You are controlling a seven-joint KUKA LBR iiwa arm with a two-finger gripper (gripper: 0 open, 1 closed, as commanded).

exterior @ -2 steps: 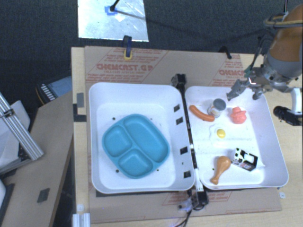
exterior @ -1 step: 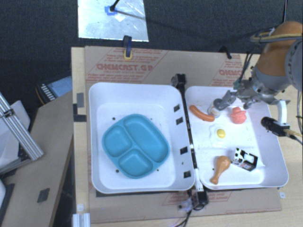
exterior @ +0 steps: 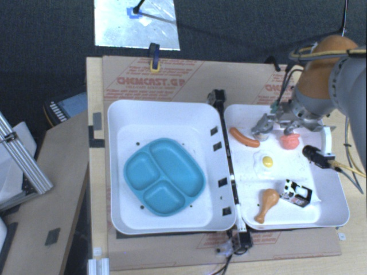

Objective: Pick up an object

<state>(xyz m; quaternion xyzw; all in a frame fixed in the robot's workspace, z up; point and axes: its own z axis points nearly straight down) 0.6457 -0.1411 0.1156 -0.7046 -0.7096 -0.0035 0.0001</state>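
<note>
**K:** White right bin carried all the loose props; that was the pick side. Lowest in frame, near its front rim, the chicken drumstick lay on its side with the bone end pointing lower left. Just to its right sat a small black-and-white block, close beside it but not clearly touching.

**M:** And the left bin?

**K:** Blue divided tray, three compartments, nothing in them. Read it as the drop target, so it sat flat mid-bin with every pocket open from above.

**M:** Further up on the right?

**K:** Fried egg at mid-bin, flat, yolk up. Above it and to the left, the sausage lay at a slant near the divider. Pink piece sat upper right of the egg.

**M:** Gripper?

**K:** Gripper was low in the upper part of the right bin, between the sausage and the pink piece, the arm coming in from the frame's right. Nothing visible between its tips. Spread or pressed together, I couldn't tell: tips blended into the wrist hardware.

**M:** Target?

**K:** My guess was sausage or pink piece, as both lay just beside it. Nothing lifted yet. Risk: a tip landing on one item and nudging it aside.

**M:** Far end?

**K:** Cardboard under both bins, yellow clamp pinning its top edge, presumably to stop sliding. Shiny sheet beyond.
</note>
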